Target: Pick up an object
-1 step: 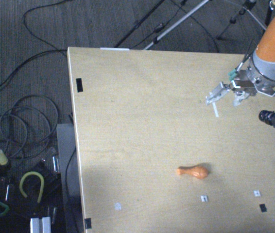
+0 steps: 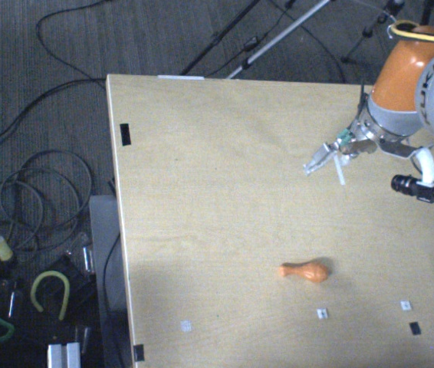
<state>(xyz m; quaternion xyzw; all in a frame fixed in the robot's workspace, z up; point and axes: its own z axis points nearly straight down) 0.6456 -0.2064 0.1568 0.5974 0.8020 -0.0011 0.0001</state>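
Camera view: smooth pear-shaped orange object

Wide open room across the pale wooden bench; the small orange pear-shaped object lies alone low down, bare board on every side; the silver two-finger claw hangs well apart up right, nothing between them; tiny markers dot the lower edge.

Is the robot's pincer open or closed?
Open. The pincer has two fingers spread apart in a V, with bare bench between them.
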